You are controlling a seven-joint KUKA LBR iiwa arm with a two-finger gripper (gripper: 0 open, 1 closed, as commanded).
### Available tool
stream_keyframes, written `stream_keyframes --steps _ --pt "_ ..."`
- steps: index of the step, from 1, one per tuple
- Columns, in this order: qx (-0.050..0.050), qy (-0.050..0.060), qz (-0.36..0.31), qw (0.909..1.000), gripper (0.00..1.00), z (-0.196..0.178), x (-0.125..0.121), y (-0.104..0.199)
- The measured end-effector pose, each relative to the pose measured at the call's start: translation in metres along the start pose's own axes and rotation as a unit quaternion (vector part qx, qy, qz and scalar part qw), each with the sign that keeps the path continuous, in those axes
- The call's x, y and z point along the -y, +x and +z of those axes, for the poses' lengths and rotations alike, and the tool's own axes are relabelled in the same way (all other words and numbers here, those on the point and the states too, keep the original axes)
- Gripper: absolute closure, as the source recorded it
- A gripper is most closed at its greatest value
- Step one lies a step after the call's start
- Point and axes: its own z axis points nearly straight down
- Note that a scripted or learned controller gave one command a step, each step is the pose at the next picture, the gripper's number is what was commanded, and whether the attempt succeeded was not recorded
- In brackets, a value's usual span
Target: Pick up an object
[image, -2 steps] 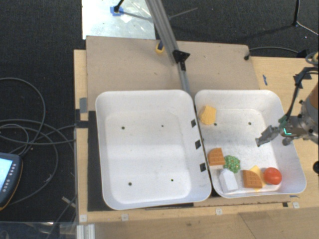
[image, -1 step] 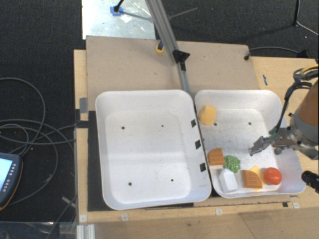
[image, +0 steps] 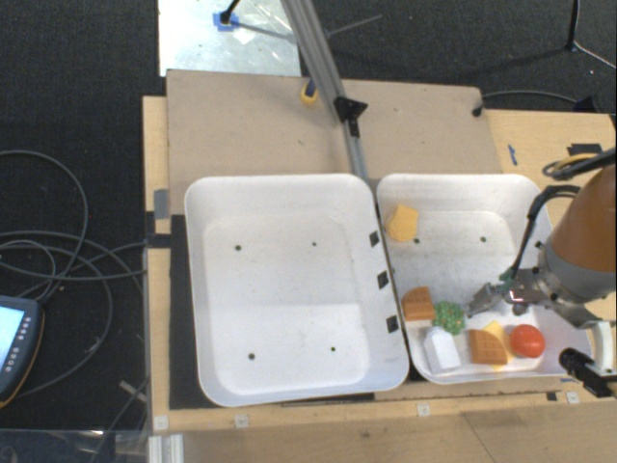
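White block (image: 442, 349), orange waffle piece (image: 488, 346) and red tomato (image: 526, 340) line the right bin's (image: 453, 193) near edge. Just above them the gripper (image: 494, 297) hovers, fingers spread apart, holding nothing.

Arm (image: 588, 234) in from the right, low.
Orange band above grey wrist; gripper (image: 492, 299) angled down and left.

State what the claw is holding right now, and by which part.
Nothing visibly held. The claw hangs in the right white bin, close beside the green bumpy toy; nothing shows between its tips.
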Motion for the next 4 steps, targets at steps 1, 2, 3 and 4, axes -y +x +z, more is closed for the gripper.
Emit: stream_keyframes --steps 1,2,3,4 --pt "0.000 -0.001 0.000 1.0000 0.00 0.027 0.000 0.000" --pt "0.001 -0.003 0.000 1.0000 1.00 0.015 -0.001 0.000" --pt "0.001 -0.005 -0.002 1.0000 1.00 -0.030 -0.001 0.004" --pt "0.002 -0.005 -0.003 1.0000 1.00 -0.073 -0.002 0.007"
